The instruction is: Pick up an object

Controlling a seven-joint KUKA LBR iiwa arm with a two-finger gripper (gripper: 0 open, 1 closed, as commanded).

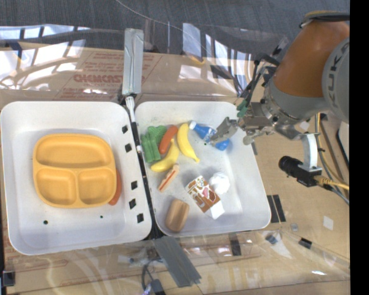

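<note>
Two shallow white bins are seen side by side on the bench. The right bin [249, 183] is taken as the landmark. Over its upper right part the gripper [231, 132] is hung from the grey arm [307, 66], which is brought in from the right. Its fingers are seen spread apart, one at about the bin's right rim and the other further in, with nothing gripped between them.

Just beneath the inner finger, in the upper middle of the right bin, a small blue object [204, 131] is seen, with a second blue piece just beside it; what it is cannot be told. To its left two yellow bananas [186, 142] are laid, one upright and one curved below it, touching. An orange carrot-like piece [166, 138] is set against them, and a green item [151, 145] is placed by the bin's left wall. Below the bananas a small hot dog toy [168, 179] is found. Near the bin's middle a small carton [204, 196] is laid tilted, with a white round object [219, 182] touching its upper right. A brown cylinder [177, 214] is stood near the front rim.

Left of the right bin, the left bin [24, 226] is occupied by a yellow divided tray [74, 169], with an orange sausage-like piece [116, 190] laid along the tray's right edge.
</note>
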